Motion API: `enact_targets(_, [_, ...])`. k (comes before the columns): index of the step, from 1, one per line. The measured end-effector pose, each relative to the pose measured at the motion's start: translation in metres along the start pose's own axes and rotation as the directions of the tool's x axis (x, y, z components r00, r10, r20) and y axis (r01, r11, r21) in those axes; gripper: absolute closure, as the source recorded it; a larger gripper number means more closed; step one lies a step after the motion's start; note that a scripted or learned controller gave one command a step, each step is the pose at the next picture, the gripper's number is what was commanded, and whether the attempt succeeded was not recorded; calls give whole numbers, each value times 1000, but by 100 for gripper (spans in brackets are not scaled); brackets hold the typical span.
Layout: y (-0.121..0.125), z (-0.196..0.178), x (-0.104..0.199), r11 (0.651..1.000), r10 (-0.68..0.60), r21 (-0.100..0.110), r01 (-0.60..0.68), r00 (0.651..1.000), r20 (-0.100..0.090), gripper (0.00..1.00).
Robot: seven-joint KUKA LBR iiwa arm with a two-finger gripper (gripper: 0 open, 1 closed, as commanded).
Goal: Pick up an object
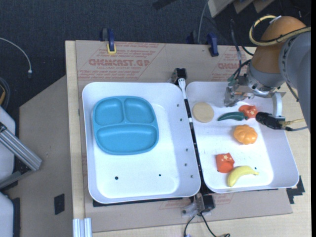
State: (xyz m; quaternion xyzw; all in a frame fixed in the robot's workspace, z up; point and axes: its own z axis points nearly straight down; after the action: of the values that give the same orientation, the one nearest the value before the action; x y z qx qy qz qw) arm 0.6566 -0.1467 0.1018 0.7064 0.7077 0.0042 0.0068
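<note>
The right bin (pixel 281 154) holds several toy foods: a round beige disc (pixel 203 112), a green chili (pixel 231 116), a small red piece (pixel 248 111), an orange fruit (pixel 245 134), a red block with a white mark (pixel 224 162) and a yellow banana (pixel 241 175). My gripper (pixel 235 97) hangs at the far side of this bin, just behind the chili and the red piece and to the right of the disc. I see nothing held in it.
A blue divided plate (pixel 126 124) lies in the left bin (pixel 143 181). A ridge with a black clip (pixel 179 75) separates the bins. The grey arm with its orange band (pixel 276 38) reaches in over the right bin's far corner.
</note>
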Motion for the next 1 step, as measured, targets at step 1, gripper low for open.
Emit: enact_targets(1, [-6, -59, 3, 1000, 1, 8, -1, 1000, -2, 100])
